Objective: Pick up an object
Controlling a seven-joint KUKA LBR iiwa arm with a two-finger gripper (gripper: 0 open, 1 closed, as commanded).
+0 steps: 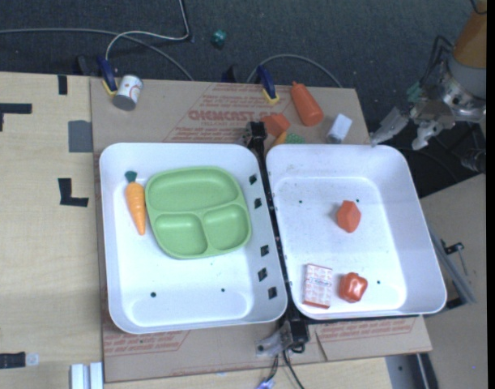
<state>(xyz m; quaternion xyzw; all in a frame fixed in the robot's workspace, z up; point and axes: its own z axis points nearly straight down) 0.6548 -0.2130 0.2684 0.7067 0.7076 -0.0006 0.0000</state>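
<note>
Camera view: the gripper [401, 126] hangs just outside the far right corner of the right bin [409, 186], over the cardboard and dark floor, and its two pale fingers are spread apart with nothing between them.

Both bins are shallow, smooth white plastic with rounded corners, set side by side on a brown printed cardboard sheet [223, 108]. Below and left of the jaws, inside the right bin, a small orange-red blocky piece [347, 215] lies near the middle. Farther down from the jaws, near that bin's front edge, sits a glossy red rounded toy, pepper-like [353, 286], and touching or just beside it on the left is a flat pink-and-white packet [317, 285] with a printed face.

Well to the left of the jaws, the left bin [117, 241] holds a matte green divided plate [198, 211] with three compartments. A toy carrot [135, 203], orange with a green tip, lies just beside the plate's left rim.

Just left of the jaws, outside the bins on the cardboard, are a small grey-white block [339, 126], an orange bottle-shaped toy [305, 104] and a smaller orange piece [276, 126]. Nothing stands between the jaws and the items in the right bin; the bin's low wall lies between.
</note>
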